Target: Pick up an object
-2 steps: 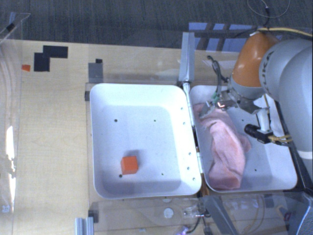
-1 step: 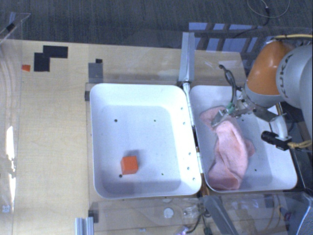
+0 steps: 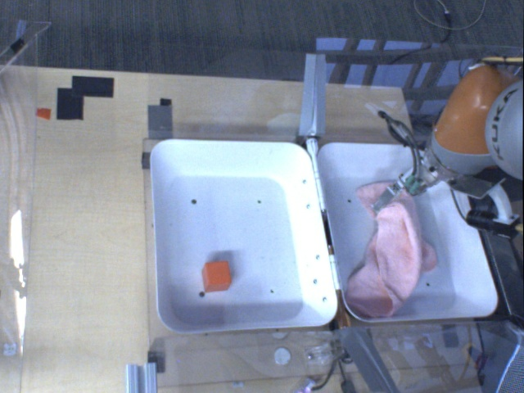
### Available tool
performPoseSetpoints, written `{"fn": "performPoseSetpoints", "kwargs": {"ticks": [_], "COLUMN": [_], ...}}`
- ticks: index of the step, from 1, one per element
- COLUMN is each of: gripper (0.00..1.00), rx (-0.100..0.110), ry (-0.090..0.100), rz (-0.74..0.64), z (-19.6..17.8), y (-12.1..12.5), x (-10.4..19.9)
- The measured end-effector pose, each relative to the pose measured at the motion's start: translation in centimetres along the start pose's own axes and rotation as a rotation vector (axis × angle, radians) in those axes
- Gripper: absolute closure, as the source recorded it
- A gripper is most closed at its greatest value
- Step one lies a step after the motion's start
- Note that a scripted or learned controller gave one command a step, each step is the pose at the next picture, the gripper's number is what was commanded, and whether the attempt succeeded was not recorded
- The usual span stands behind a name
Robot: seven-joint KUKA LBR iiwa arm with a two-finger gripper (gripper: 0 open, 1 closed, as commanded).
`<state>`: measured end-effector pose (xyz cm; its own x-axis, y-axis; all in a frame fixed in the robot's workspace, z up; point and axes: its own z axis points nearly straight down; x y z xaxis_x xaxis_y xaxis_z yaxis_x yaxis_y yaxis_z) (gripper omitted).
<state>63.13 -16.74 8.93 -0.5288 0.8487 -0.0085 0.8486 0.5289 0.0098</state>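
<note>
A pink cloth (image 3: 393,256) lies in the right bin (image 3: 471,297), stretched from the bin's near edge up toward its middle. My gripper (image 3: 391,196) reaches in from the right and is shut on the cloth's upper end, which is pulled up into a peak between the fingers. The cloth's lower part bunches against the bin's front wall. A small orange cube (image 3: 217,276) rests on the floor of the left bin (image 3: 229,152), near its front, far from the gripper.
A metal divider post (image 3: 312,97) stands behind the seam between the two bins. Black and orange markers (image 3: 78,97) sit on the wooden bench at the far left. The arm's orange band (image 3: 467,113) hangs over the right bin's back right corner.
</note>
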Motion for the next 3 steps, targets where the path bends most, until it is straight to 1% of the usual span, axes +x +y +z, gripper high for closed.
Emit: {"fn": "performPoseSetpoints", "kwargs": {"ticks": [1,2,3], "gripper": [0.00,1.00,0.00], "rx": [-0.001,-0.012,-0.012], "ry": [0.002,-0.007,-0.007], "rz": [-0.023,-0.025,-0.024], "z": [0.0,-1.5,-1.5], "y": [1.3,1.7,1.7], "x": [5.4,5.2,5.2]}}
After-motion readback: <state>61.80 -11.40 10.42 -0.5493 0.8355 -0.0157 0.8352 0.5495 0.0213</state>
